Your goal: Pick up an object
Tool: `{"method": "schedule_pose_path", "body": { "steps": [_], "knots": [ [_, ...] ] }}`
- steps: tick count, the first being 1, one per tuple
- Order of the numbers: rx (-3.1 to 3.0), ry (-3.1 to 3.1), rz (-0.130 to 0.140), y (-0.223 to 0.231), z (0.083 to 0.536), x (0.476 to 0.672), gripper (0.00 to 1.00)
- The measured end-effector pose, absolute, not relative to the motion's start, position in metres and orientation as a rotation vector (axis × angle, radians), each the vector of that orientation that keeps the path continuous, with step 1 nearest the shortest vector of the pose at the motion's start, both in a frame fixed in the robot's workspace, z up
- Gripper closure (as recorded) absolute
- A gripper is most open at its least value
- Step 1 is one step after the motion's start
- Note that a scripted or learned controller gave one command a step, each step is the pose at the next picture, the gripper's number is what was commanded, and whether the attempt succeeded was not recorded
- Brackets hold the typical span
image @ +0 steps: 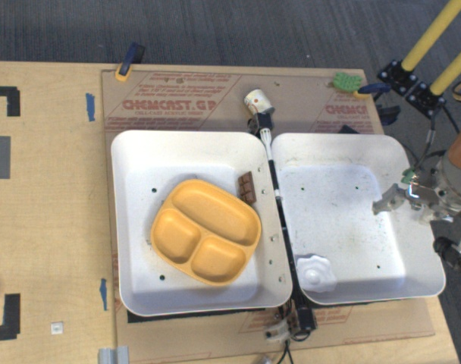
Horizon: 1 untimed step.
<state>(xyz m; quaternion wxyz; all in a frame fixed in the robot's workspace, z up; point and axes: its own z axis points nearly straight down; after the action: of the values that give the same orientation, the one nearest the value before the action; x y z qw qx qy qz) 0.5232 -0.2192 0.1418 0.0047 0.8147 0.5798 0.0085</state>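
The gripper (388,201) blurs at the right bin's (352,165) edge.

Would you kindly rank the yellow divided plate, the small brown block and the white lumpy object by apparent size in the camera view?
1. Yellow divided plastic plate, by far the largest.
2. White lumpy object in the right bin.
3. Small brown block beside the plate.

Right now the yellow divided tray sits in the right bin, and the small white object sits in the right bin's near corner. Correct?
Not quite. In the camera view the yellow tray lies in the left bin. The white object is indeed in the right bin's near corner.
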Motion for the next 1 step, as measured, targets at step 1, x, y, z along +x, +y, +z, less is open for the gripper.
{"method": "schedule_pose_path", "body": {
  "steps": [1],
  "knots": [
    [2.552,1.814,0.022,-0.2205,0.1507,0.5226,1.00]
  ]
}}
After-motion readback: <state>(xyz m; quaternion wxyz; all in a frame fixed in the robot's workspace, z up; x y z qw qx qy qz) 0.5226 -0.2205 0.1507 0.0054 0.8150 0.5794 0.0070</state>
